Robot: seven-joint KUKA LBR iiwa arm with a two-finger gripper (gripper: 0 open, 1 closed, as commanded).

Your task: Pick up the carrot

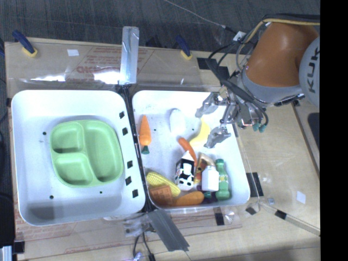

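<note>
I see my metal two-finger end effector (212,121) spread wide, holding nothing, above the right white bin's (163,99) right edge; the orange carrot with green top (144,132) lies by its left wall.

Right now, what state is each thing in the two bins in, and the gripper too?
carrot: lying flat by the right bin's left wall, untouched.
gripper: open, above the right bin, holding nothing.
green plate: flat in the left bin, nothing on it.
cow carton: upright among the toys.
white bottle: lying in the pile.
corn: lying flat.
</note>
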